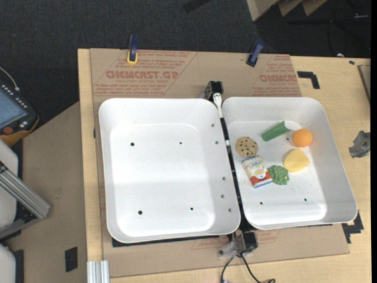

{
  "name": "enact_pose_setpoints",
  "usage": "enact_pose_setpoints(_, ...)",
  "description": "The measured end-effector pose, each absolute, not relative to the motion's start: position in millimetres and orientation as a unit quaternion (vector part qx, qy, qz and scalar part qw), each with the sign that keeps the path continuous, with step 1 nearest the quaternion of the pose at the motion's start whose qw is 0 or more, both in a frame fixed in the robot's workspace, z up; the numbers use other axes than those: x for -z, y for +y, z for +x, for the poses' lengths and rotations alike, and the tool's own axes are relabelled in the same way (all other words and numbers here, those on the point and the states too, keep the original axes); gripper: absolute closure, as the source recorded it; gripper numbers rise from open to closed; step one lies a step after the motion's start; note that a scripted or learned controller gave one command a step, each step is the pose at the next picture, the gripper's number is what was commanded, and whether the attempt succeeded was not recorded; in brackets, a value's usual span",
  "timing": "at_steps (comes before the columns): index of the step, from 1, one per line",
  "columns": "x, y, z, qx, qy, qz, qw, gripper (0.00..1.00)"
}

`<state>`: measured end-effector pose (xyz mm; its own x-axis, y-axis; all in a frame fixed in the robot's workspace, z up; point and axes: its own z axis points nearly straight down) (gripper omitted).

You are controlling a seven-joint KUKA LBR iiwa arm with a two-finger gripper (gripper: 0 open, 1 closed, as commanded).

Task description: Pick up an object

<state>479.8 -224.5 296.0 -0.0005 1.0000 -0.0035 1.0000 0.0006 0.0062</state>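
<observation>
The orange (302,138) was seen in the right bin (321,188), between a green stick (274,131) and a lemon (296,160). A grey part, taken for the gripper (359,145), was seen outside the bin's right wall; its opening could not be told. A centred, vertical descent, clear of both neighbours, was judged best.

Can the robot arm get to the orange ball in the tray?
Probably yes. The orange ball sits in the right bin, on the side the arm comes from, with nothing lying over it. The green stick and yellow lemon lie close by, though apart from it.
</observation>
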Motion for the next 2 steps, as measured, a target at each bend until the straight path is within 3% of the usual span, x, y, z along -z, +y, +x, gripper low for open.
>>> enact_pose_setpoints(2, -319.3, -224.0, 479.8, -0.0006, 0.707, 0.707, 0.002, 1.00)
